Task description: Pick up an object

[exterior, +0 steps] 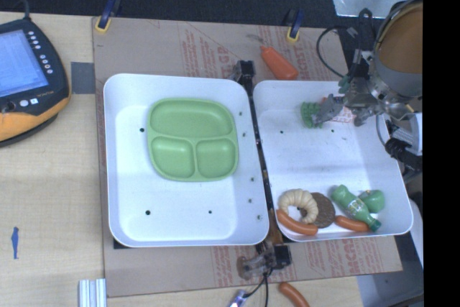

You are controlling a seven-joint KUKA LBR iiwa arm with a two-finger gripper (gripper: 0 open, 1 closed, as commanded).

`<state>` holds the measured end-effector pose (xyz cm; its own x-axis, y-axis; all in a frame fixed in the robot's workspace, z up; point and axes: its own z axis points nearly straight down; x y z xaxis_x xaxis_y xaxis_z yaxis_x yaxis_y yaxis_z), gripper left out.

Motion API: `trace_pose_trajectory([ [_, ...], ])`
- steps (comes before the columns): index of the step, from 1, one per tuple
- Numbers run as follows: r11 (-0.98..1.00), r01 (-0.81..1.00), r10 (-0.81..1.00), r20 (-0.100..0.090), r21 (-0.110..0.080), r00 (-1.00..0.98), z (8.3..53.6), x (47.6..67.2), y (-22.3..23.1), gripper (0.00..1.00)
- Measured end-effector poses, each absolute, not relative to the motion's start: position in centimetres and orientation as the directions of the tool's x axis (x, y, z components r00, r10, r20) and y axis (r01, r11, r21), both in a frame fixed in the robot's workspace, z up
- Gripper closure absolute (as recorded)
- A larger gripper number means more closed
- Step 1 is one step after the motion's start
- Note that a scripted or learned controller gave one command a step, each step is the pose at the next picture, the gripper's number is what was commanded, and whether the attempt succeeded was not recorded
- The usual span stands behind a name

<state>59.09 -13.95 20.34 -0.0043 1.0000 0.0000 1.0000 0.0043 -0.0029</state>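
Brown cardboard covers our bench, carrying 2 white bins; the right bin [287, 154] is our landmark. At its far edge we see the gripper [332, 110] low beside a small green toy [310, 114], touching or nearly so. We cannot tell how the tool is set, nor whether it pinches anything. We judge the toy light, stiff plastic, somewhat slippery, best taken across its narrow middle. Food toys cluster at the bin's near edge.
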Motion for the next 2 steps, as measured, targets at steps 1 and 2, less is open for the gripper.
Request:
trace_pose_trajectory([
  [1,0.005,1.0,1.0,0.0,-0.007,-0.005,9.5,65.5,-14.5,0.0],
  [2,0.009,1.0,1.0,-0.001,-0.005,-0.009,10.7,65.6,-14.5,1.0],
])
